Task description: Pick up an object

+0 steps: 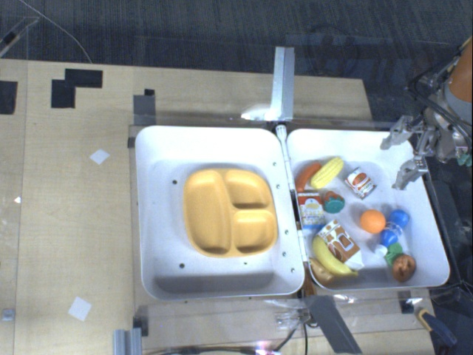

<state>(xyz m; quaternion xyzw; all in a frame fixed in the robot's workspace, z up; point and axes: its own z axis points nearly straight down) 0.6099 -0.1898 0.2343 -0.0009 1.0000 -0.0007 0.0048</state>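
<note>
Tool (409, 156) fingers are seen spread apart over the far right corner of the right bin (442, 271), with nothing between them; one fingertip hangs near the bin's right wall, the other nearer its far wall.

Nearest the camera, a banana (330, 259) lies against the near left of that bin, with a brown and white carton (341, 241) resting on it. A grasp there could be spoiled by the two being caught together, or by the carton sliding off the curved fruit. To the right, a dark brown fruit (403, 267), a small green piece (393, 250) and a blue bottle-like toy (394, 225) are crowded together, touching or nearly so; a finger could land on a neighbour and push the target away. An orange ball (372, 220) sits just beside the blue toy and could roll off if it is pinched off-centre.

Farther back, a small can (360, 183) stands somewhat apart and is judged the easiest candidate. An ear of corn (327, 172) rests against an orange vegetable (307, 176) close to the dividing wall, where a finger could strike the rim.

The left bin (151, 198) holds a yellow divided tray (228, 211), well apart from the tool. Since the tool sits close to the corner, contact with the bin wall during descent is a risk.
</note>
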